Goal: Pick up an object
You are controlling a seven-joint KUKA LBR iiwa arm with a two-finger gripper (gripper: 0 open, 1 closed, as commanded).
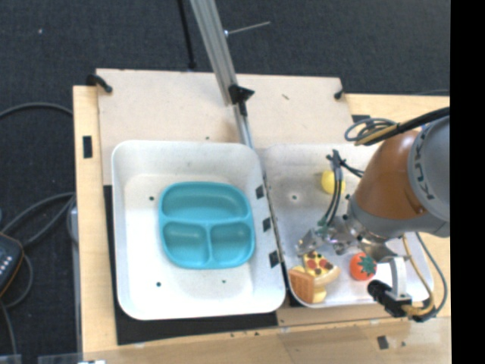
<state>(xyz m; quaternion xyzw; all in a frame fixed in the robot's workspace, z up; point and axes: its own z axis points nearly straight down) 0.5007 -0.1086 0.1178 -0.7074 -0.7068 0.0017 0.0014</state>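
Observation:
In the right bin (292, 174) a toy pizza slice (316, 274) lies near the front edge, with a red tomato-like toy (361, 267) to its right. A yellow round toy (329, 180) rests toward the back of that bin, partly behind a cable. My gripper (318, 241) hangs low over the right bin, just above and behind the pizza slice, its metal fingers pointing left. The orange wrist band (386, 184) covers the bin's right half. Nothing shows between the fingers.
The left bin (136, 173) holds a teal divided tray (206, 224) in its middle. A slanted metal pole (216, 40) rises from the gap behind the two bins. Cables loop near the arm at the right (367, 130).

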